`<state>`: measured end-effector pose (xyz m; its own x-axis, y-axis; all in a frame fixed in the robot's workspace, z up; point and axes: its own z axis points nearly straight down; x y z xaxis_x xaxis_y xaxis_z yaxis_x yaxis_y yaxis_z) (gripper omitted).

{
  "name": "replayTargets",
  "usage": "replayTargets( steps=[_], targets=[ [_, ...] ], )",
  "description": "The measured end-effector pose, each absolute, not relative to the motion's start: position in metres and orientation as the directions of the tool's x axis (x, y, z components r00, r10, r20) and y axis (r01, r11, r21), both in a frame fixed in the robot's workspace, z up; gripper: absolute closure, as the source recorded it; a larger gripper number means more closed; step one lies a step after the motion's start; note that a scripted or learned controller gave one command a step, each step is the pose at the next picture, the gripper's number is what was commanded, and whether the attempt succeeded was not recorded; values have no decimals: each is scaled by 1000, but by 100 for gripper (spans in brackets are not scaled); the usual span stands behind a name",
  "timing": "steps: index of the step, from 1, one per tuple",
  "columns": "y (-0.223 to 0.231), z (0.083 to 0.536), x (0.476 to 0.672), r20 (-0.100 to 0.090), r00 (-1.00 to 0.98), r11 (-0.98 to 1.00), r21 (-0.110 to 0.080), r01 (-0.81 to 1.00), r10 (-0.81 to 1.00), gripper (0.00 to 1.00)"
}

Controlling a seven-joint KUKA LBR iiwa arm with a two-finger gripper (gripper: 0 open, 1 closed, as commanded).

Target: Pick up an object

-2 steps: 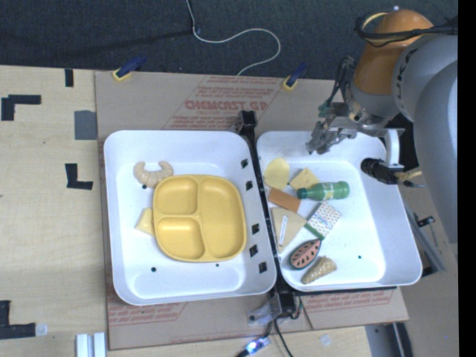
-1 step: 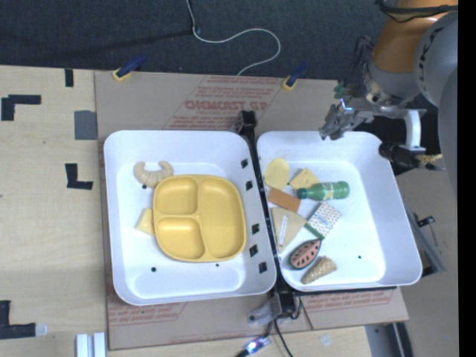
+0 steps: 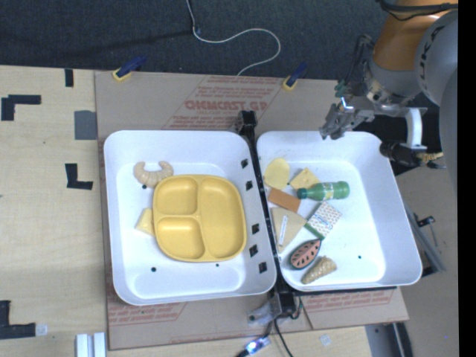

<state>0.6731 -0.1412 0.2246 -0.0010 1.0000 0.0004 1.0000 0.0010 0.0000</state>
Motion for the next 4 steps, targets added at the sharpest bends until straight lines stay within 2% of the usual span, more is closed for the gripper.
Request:
replayTargets(
  steps=[1, 2, 4],
  targets=[
    [-87, 234, 665, 2, -7, 7, -1, 1000, 1000, 100],
    [-37, 223, 666, 1, -6, 6, -2, 1000, 1000, 100],
    [65, 210, 652, 1, -7, 7, -3, 1000, 1000, 100]
  ],
)
